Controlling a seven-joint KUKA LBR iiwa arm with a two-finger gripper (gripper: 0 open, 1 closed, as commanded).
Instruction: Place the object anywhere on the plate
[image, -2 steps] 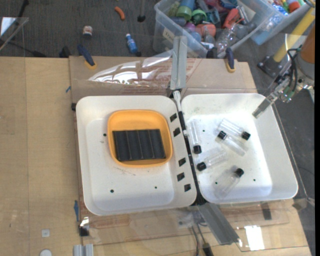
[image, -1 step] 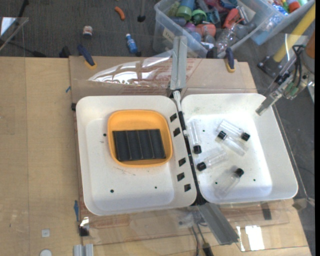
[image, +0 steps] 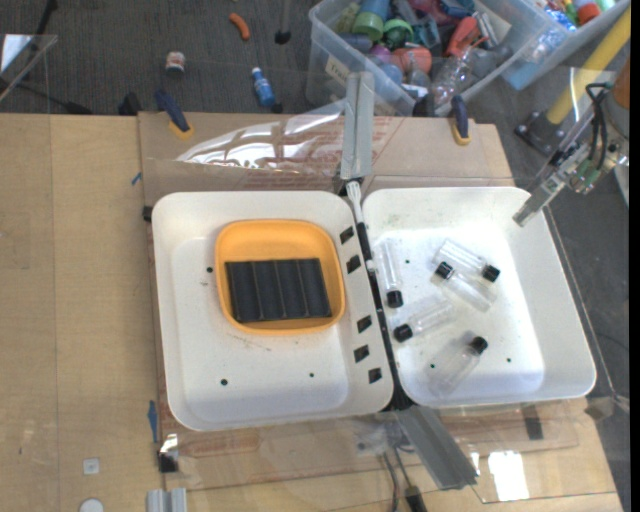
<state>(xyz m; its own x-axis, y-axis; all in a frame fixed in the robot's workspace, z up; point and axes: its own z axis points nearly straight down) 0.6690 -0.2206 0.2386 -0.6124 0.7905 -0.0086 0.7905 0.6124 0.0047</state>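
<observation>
An orange plate (image: 280, 233) lies in the left bin (image: 190, 380). A black ridged rectangular block (image: 278, 290) rests flat on the plate, filling most of its middle. Several clear vials with black caps lie scattered in the right bin (image: 560, 370), among them one by the divider (image: 385, 268), one near the centre (image: 470, 262) and one at the front (image: 458, 360). My gripper (image: 527, 210) hangs at the right bin's far right corner, above the rim and apart from the vials. Only its thin grey tip and some cabling behind it are visible.
A row of black clips (image: 360, 300) runs along the divider between the bins. A clear tub of colourful toys (image: 420, 40) stands behind the bench. A metal bar (image: 356, 130) and crumpled plastic film (image: 270, 145) lie behind the bins.
</observation>
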